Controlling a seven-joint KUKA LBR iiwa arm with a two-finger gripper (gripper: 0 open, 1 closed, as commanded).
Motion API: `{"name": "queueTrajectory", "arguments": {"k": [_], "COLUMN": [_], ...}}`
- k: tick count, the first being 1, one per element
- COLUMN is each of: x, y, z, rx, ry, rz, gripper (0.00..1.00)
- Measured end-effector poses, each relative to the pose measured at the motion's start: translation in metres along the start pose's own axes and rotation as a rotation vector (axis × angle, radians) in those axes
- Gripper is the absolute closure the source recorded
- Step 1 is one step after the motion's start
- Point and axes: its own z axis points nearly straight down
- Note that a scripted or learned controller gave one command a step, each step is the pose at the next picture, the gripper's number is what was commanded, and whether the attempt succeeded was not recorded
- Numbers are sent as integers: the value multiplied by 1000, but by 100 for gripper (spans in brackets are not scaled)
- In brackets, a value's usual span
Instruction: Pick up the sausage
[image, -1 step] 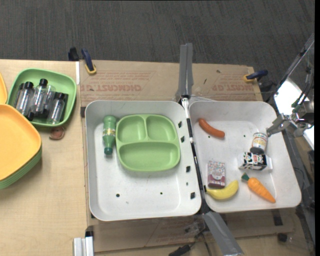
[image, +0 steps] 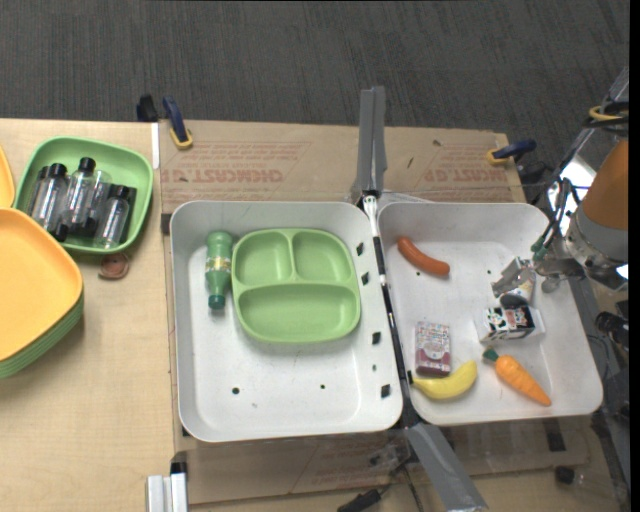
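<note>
The sausage (image: 424, 257), a reddish-orange link, lies slantwise in the upper left part of the right bin (image: 470, 222). My gripper (image: 518, 274) reaches in from the right edge and hovers over the right side of that bin. It is about a hand's width to the right of the sausage and a little lower in the view. Nothing shows between the gripper and the sausage but bare bin floor.
Just below the gripper sits a small white, black and red object (image: 513, 319). A carrot (image: 523, 380), a banana (image: 446, 381) and a pink packet (image: 433, 345) lie along the right bin's front. The left bin (image: 200, 390) holds a green divided plate (image: 295, 285) and a green bottle (image: 217, 267).
</note>
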Motion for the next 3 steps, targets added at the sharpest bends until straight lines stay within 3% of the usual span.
{"name": "queueTrajectory", "arguments": {"k": [1, 2, 3], "x": [68, 67, 121], "y": [11, 10, -17], "z": [20, 12, -54], "rx": [1, 1, 0], "ry": [-1, -2, -2], "rz": [1, 5, -2], "gripper": [0, 100, 100]}}
